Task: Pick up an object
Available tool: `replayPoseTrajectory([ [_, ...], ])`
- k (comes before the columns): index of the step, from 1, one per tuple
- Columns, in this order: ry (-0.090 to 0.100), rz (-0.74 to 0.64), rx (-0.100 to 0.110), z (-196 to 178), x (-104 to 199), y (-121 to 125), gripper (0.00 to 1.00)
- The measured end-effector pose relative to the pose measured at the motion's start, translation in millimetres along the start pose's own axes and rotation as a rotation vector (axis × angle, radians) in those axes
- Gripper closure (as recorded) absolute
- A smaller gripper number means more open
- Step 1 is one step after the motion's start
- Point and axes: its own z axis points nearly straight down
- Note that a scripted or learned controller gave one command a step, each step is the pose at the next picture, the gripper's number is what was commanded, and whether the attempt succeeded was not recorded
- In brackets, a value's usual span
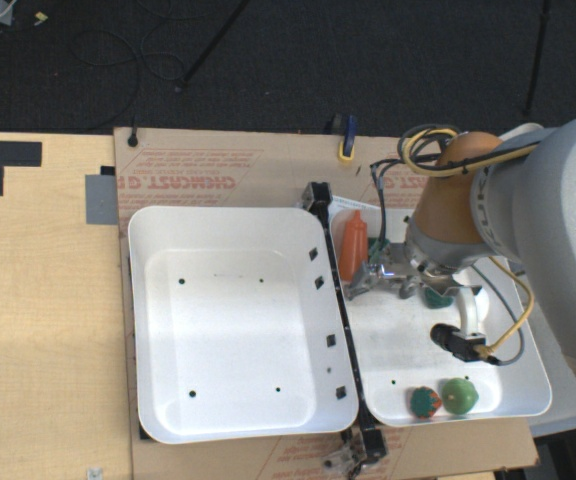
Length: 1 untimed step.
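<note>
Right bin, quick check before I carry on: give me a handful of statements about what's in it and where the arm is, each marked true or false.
1. An orange object lies in the right bin against the divider beside the left bin. True.
2. A green ball sits near the right bin's front edge. True.
3. The green ball lies in the left bin. False: it is in the right bin, next to a small red and green object.
4. The arm hangs over the left bin. False: it is over the right bin.
5. The pincer is right by the orange object. True.
</note>
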Motion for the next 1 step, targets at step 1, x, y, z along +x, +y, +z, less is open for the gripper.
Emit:
replayPoseTrajectory([
  [1, -0.001, -0.002, 0.000, -0.2, -8.3, 40.0, 0.00],
])
